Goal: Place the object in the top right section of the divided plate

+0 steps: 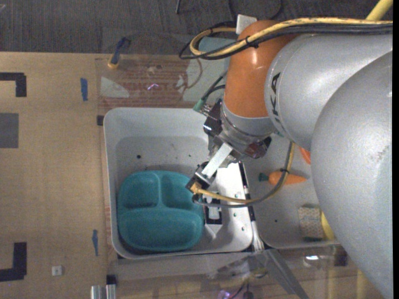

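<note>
Gripper [201,185] hung at the teal divided plate's [159,213] right rim in the left bin [118,142]; finger state could not be told. Likely object, an orange carrot-like toy [283,178], lay in the right bin. Probably light, stiff, slick; grasp mid-body.

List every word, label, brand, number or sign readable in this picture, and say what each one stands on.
"KA": black letters, seen sideways, on the grey shell of the arm just beside its orange band; the rest of the word is cut off by the curve.
No other text is readable. The teal divided plate, the white bin and the blue tape marks on the bench carry no lettering I can make out.
</note>
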`<action>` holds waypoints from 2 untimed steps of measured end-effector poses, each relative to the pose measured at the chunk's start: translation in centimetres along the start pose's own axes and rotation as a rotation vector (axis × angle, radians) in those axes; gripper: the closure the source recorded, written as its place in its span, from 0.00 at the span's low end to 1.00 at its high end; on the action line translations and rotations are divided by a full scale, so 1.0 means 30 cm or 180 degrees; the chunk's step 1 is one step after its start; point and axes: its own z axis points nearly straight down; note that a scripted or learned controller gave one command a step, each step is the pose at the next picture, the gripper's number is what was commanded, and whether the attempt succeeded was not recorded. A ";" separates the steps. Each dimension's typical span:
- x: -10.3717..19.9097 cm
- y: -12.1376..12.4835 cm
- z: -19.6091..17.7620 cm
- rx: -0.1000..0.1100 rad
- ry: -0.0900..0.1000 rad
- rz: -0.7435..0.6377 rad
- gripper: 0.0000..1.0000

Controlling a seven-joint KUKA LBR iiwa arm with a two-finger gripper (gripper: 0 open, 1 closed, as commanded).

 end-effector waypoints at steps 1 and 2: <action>0.000 -0.001 0.001 0.0002 -0.0002 -0.0002 0.00; 0.000 -0.001 0.001 0.0002 -0.0002 -0.0002 0.00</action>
